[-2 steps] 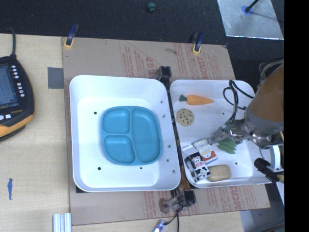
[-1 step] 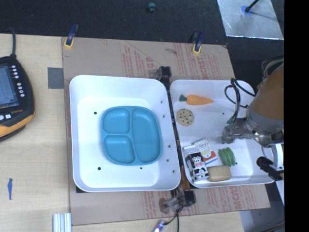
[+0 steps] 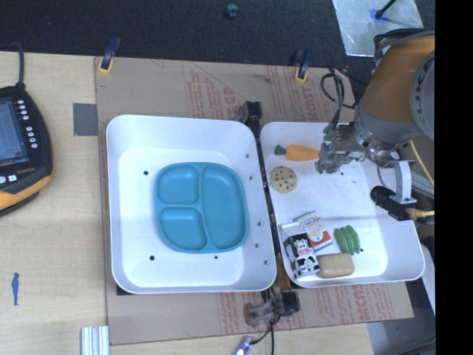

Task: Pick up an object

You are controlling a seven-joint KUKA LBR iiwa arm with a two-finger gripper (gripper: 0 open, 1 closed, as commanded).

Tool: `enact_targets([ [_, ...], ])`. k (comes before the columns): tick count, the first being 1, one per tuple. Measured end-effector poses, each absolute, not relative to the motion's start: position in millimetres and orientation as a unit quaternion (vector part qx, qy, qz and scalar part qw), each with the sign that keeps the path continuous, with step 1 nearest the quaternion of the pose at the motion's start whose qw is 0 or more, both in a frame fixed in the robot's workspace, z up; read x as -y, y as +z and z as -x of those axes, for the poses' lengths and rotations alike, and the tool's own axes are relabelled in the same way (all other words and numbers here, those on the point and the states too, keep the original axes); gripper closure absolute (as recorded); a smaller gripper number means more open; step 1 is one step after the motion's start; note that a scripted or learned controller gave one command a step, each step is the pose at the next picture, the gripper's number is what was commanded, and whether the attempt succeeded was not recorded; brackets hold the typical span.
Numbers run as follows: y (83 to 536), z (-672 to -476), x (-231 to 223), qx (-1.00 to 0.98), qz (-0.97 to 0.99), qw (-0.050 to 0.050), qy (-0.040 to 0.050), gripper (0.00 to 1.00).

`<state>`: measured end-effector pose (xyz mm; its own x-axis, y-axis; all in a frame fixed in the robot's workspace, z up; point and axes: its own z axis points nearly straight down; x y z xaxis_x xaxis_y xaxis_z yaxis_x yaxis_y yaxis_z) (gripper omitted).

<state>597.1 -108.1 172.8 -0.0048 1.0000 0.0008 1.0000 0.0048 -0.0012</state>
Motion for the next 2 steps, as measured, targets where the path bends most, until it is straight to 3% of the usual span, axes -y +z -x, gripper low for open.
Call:
enact_targets([
  [1,172.3,-596.6,108.8,0.708,0.706,0.001,0.0007,0.00],
  [2,105.5,-616.5,92.9,0.709,0.705,0.002,0.0021,0.00],
])
